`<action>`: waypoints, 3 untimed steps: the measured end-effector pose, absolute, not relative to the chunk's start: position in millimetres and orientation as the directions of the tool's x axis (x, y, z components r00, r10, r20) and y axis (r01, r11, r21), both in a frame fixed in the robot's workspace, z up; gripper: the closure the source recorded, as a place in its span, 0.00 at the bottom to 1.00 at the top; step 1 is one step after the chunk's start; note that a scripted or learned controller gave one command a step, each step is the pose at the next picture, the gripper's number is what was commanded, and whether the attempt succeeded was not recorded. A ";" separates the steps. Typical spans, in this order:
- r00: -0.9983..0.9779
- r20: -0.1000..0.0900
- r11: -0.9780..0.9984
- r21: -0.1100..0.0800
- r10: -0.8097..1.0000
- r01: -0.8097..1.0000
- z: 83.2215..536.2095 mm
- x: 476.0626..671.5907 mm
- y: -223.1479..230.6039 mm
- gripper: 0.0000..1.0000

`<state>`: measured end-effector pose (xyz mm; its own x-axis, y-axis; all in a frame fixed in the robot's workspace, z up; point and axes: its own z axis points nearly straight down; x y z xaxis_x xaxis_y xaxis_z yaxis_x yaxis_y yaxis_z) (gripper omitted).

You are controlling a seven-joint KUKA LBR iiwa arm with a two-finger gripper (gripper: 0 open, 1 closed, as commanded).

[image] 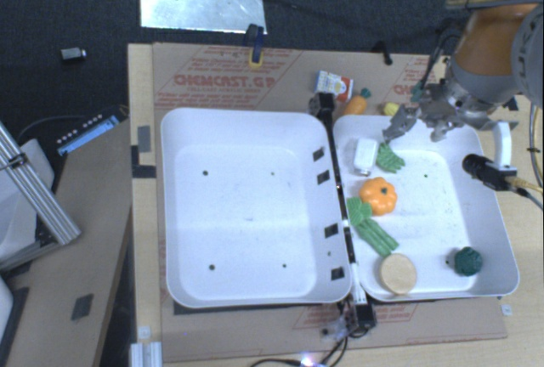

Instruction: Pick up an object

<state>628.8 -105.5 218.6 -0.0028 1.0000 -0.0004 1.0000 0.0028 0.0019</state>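
The right bin (489, 225) holds a white block (365, 155), a small green piece (390, 159), an orange pumpkin (379, 195), a long green leafy toy (372, 229), a tan disc (398, 273) and a dark green round object (467, 261). My gripper (416, 132) hangs over the bin's far edge, just right of and above the small green piece. Its fingers are spread open with nothing between them.
The left bin (246, 208) sits beside the right one, with black clips along the shared wall. Small items (334, 85) and an orange piece (357, 104) lie on the cardboard behind the bins. A black cylinder (482, 170) juts over the right bin's right side.
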 end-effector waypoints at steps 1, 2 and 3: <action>0.002 0.000 -0.002 -0.006 1.000 1.000 77.2 633.7 -160.2 0.00; -0.005 -0.001 0.005 0.005 1.000 1.000 85.9 665.2 -163.7 0.00; -0.004 0.002 0.004 -0.003 1.000 1.000 84.1 590.5 -103.1 0.00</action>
<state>590.5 -103.1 84.1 -0.0039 1.0000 0.0024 1.0000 0.0039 -0.0035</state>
